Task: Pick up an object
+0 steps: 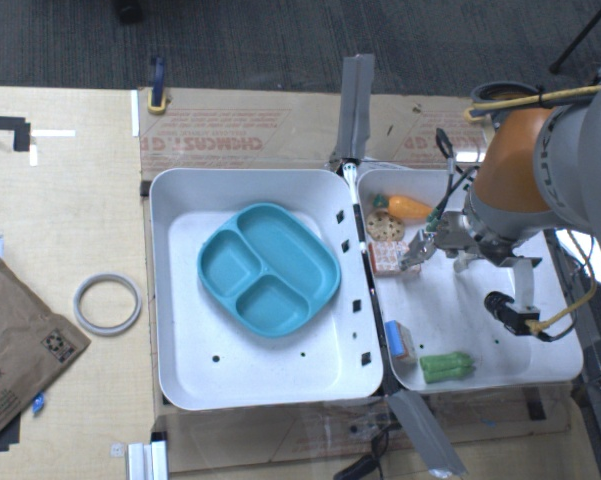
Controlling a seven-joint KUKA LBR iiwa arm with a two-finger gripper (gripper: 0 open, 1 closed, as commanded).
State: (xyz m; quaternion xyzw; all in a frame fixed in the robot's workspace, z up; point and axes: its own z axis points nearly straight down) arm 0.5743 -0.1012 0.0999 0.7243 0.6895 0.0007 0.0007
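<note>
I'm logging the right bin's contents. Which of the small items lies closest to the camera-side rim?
The green item, lying lengthwise near the right bin's front rim. The orange item and round cookie sit toward the far end.

- This is a robotics lab or test cell, not a home or shop: a grey industrial arm with an orange band reaches over the bench, its cables exposed.
- Two shallow white bins sit side by side on cardboard sheeting, a makeshift fixture.
- The light wooden bench bears tape marks, a roll of tape and a cardboard box.
- Toy-like test items fill the bins: a blue divided plate, an orange piece, a green piece.
- Dark carpet lies beyond the bench.
</note>
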